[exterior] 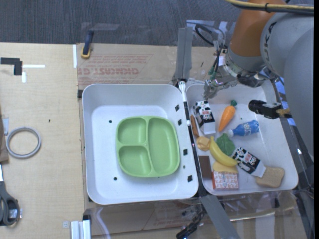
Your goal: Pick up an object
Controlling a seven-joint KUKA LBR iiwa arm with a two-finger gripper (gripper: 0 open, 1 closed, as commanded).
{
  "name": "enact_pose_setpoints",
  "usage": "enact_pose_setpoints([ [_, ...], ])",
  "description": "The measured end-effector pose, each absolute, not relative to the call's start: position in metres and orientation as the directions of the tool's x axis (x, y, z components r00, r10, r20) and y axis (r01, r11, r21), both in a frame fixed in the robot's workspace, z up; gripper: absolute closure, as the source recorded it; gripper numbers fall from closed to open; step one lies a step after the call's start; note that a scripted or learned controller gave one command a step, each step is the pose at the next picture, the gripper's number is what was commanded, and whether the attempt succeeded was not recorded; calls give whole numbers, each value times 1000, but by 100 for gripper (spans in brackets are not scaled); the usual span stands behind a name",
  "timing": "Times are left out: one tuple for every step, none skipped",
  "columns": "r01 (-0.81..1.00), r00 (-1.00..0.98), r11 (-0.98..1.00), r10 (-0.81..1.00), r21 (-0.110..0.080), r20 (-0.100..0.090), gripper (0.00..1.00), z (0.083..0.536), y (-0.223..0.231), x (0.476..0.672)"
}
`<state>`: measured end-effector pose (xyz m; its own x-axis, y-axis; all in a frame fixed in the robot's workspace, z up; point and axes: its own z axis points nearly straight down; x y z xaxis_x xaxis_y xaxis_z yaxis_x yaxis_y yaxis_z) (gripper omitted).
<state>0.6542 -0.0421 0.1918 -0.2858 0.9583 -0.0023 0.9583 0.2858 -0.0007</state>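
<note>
My gripper hangs over the far left corner of the right bin, below the orange wrist band. Just in front of it stands a small cow-print milk carton, with a carrot to its right. Further toward the front lie a blue bottle, a banana, a green leafy piece, a second cow-print carton, a red-and-white box and a tan bread slice. I see nothing held under the gripper.
The left bin holds a green divided plate. On the wooden bench to the left lie a tape roll and scissors. Cardboard lies behind the bins. The arm's bulk covers the top right.
</note>
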Motion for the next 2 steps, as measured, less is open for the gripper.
enact_pose_setpoints([
  [959,-285,285,959,-1,-2,0,192,-42,654],
  [933,-361,361,933,0,-3,0,192,-92,655],
])
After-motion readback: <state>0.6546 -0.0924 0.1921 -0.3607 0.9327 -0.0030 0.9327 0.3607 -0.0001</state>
